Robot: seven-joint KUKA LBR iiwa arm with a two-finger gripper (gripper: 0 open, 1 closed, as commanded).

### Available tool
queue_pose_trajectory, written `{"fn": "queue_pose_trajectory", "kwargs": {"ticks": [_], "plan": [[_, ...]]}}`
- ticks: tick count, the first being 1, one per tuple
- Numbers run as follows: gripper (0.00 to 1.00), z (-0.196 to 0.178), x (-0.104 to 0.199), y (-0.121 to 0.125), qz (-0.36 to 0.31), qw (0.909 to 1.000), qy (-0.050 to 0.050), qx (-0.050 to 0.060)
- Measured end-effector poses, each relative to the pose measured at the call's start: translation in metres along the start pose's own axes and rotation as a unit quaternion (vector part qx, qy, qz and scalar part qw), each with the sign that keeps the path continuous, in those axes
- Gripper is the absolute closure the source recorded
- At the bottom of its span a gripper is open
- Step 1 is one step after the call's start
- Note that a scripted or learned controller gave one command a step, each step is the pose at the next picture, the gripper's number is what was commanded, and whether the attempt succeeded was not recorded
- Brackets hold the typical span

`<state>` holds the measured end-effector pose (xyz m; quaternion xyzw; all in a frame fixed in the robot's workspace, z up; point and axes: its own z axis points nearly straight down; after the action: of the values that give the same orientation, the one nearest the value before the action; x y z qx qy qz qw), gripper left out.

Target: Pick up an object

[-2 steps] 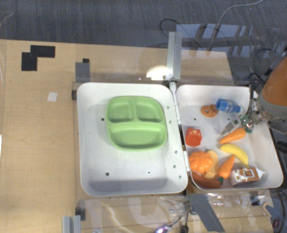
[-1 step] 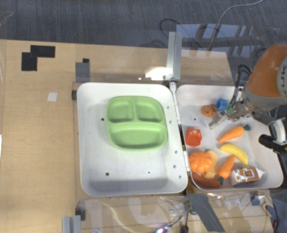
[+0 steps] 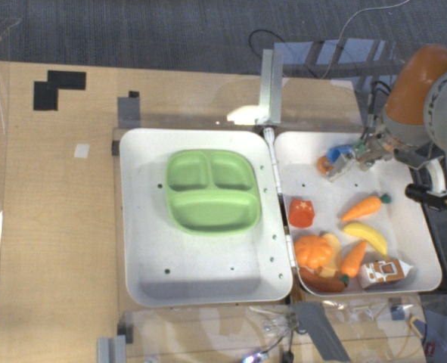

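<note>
My gripper (image 3: 365, 154) sits in the upper right of the frame, low over the far end of the right bin (image 3: 412, 210). Its fingers are blurred against the white floor, so I cannot tell whether they are apart or together. Just to its left, touching or nearly touching the tip, lies a small blue and orange toy (image 3: 335, 161); I cannot tell if it is gripped.

Lower in that bin I see a red tomato (image 3: 302, 212) near the left wall, a carrot (image 3: 362, 207) right of it, a banana (image 3: 367, 237) below the carrot, and an orange pumpkin (image 3: 315, 251), a second carrot (image 3: 352, 259) and a small carton (image 3: 382, 272) crowded along the near edge. The left bin (image 3: 144, 225) holds a green divided plate (image 3: 212, 190), centre frame.
</note>
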<state>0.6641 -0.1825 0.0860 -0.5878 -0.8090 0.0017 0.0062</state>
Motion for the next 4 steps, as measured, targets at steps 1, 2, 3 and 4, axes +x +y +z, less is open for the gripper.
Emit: {"fn": "queue_pose_trajectory", "kwargs": {"ticks": [1,2,3,4], "plan": [[0.0,-0.001,0.043,0.013,-0.058,0.9983,-0.003,0.006],[1.0,-0.013,0.044,0.016,-0.061,0.9981,-0.005,0.001],[1.0,-0.102,0.124,0.046,-0.041,0.9991,-0.005,-0.01],[1.0,-0.099,0.162,0.03,-0.023,0.9997,-0.005,-0.008]]}}
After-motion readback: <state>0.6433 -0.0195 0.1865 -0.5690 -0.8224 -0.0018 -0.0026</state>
